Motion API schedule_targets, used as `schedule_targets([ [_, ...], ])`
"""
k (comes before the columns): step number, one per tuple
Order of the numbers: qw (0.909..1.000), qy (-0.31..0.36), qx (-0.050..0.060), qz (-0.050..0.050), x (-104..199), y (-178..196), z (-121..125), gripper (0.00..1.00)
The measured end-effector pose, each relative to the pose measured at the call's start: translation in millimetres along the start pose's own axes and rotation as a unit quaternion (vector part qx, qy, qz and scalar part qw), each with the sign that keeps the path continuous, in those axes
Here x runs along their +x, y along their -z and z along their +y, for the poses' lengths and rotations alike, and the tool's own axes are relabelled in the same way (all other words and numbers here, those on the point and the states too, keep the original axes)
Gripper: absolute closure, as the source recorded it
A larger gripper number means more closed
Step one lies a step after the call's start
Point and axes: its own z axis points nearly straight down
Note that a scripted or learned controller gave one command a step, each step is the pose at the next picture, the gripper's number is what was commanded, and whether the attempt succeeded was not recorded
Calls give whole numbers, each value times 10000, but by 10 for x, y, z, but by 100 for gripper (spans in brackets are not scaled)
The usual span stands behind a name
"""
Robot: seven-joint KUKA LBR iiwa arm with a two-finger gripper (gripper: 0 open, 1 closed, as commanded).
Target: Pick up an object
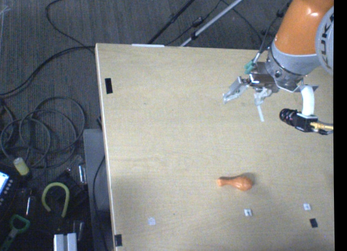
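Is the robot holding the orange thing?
No, the orange thing lies on the table, apart from the open gripper above it in the picture.

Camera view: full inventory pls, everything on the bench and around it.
bench: 1, light wood, fills the middle and right
orange object: 1, pear-shaped, on the bench lower right, well below the gripper
black tags: 3, at the bench's left edge upper and lower, and at lower right
small white markers: about 3, along the bench's near side
cables: several, black, coiled on the dark floor at left
green hook: 1, on the floor lower left
metal rods: 2, grey, slanting across the floor at top
arm: 1, orange and grey, upper right
gripper: 1, metal, above the bench, jaws spread, nothing between them
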Motion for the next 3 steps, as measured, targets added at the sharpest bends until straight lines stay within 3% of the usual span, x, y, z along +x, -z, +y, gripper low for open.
schedule_targets([
  [1, 10000, -57, 3, -18, -459, -509, 649, 0],
  [2, 9926, -1215, 1, -3, -1019, -933, 224, 0],
  [3, 10000, 11, -2, -16, -991, -1871, 644, 0],
])
